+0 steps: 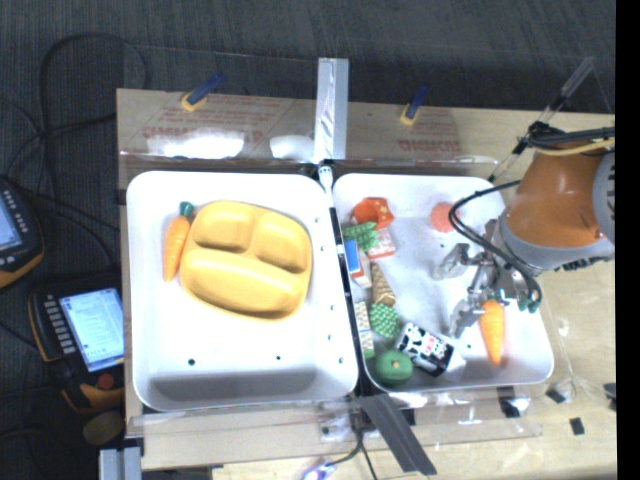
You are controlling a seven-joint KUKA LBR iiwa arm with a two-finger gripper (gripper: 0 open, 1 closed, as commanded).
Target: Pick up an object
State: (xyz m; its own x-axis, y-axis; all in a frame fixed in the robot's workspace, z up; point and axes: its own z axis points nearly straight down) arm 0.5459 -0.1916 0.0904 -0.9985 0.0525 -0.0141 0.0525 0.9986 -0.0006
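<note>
The arm (pixel 565 208) comes in from three o'clock, its orange band sitting over the right-hand bin (pixel 415 193), and the gripper (pixel 478 293) hangs low inside that bin toward its four o'clock corner. One metal finger (pixel 452 261) reaches out toward nine o'clock while another (pixel 466 314) points down toward six o'clock, so the fingers stand spread apart with bare white floor between them and nothing clamped. Just beside the lower finger, at its three o'clock, lies an orange carrot (pixel 492 332), pointing toward six o'clock; whether the finger touches it cannot be told. Along the bin's nine o'clock wall runs a clutter of small packets: a red and orange item (pixel 373 211) at the top, a green and blue packet (pixel 356 243) below it, a brown patterned piece (pixel 381 283), then a green checked one (pixel 384 319). At six o'clock sit a green round fruit (pixel 393 366) and a black-and-white cow-patterned block (pixel 426 348), touching each other. A small orange-pink ball (pixel 443 215) rests near twelve o'clock. The left-hand bin (pixel 150 358) holds a yellow divided tray (pixel 245 258) with a second carrot (pixel 176 245) leaning at its nine o'clock side.
</note>
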